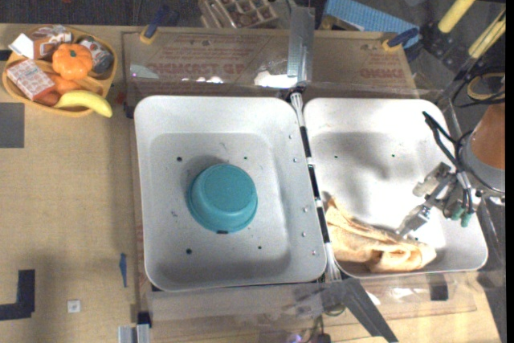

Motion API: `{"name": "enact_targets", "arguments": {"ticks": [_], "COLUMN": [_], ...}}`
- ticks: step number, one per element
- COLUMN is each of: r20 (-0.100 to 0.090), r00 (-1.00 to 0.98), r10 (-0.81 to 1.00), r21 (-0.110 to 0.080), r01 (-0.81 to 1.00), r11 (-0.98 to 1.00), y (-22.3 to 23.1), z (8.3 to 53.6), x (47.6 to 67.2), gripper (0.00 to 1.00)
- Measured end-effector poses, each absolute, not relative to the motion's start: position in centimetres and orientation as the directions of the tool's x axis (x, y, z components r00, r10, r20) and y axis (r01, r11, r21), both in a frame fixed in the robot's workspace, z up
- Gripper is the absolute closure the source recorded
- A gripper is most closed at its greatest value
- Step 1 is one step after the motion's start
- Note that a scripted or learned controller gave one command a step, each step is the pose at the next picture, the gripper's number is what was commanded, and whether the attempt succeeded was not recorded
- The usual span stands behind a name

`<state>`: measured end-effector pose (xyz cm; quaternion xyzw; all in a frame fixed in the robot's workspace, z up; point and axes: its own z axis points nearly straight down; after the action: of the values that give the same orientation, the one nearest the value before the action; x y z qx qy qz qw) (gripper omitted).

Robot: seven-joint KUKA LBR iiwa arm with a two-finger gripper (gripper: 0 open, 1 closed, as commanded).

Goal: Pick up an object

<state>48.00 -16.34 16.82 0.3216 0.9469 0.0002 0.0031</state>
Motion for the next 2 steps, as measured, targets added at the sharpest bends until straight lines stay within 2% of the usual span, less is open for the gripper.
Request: {"name": "enact_targets", "arguments": {"ticks": [1,2], "r20": [-0.003,-0.006], "r00": [-0.781,-0.679], "r10": [0.624,0.734], "r21": [0.002,0.004], "r01": [0.624,0.734], "r11": [0.781,0.679], "y": [-12.8,-12.2], "z": [10.9,11.1], "x": [52.4,58.2], "gripper": [0.00,0.00]}}
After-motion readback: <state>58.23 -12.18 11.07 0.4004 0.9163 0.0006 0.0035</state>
